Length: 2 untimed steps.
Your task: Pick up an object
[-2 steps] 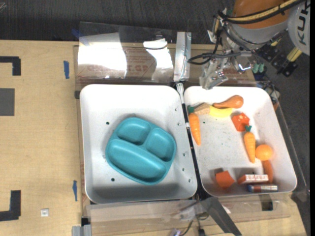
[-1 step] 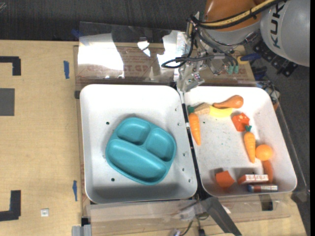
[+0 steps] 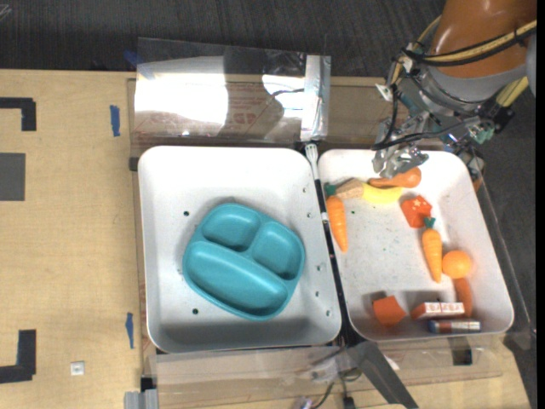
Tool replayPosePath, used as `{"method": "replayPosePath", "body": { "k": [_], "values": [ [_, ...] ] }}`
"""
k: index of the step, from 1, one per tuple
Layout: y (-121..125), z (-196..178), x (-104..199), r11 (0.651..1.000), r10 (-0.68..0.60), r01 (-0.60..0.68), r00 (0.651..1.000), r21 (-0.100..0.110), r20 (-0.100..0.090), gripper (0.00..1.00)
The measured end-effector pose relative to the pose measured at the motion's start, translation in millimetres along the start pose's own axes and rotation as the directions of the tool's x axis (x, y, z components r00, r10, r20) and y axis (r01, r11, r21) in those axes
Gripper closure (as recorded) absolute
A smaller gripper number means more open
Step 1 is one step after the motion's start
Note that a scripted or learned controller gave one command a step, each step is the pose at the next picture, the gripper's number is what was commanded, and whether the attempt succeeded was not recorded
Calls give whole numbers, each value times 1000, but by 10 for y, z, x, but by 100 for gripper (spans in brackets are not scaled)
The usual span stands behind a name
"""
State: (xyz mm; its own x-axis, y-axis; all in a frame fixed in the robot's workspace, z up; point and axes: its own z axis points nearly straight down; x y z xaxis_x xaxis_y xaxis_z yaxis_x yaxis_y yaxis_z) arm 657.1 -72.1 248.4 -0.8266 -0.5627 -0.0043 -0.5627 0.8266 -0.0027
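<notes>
gripper (image 3: pixel 400 162) above orange carrot (image 3: pixel 397 180), touching

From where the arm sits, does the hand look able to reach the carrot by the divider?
Probably yes. The carrot lies alone on bare floor of the right bin, nothing on it; the hand hovers near that bin's far edge.

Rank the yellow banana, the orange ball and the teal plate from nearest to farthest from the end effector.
1. Yellow banana: just below the end effector, at the right bin's top.
2. Orange ball: right bin, by its right wall, lower down.
3. Teal plate: in the left bin, across the divider.
</notes>
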Motion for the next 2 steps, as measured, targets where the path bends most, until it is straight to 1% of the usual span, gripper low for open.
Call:
{"method": "replayPosePath", "body": {
  "k": [1,2],
  "values": [
    [385,159,-391,1000,17,-17,1000,-3,2,100],
    [-78,-373,-39,926,-377,377,926,7,6,100]
  ]
}}
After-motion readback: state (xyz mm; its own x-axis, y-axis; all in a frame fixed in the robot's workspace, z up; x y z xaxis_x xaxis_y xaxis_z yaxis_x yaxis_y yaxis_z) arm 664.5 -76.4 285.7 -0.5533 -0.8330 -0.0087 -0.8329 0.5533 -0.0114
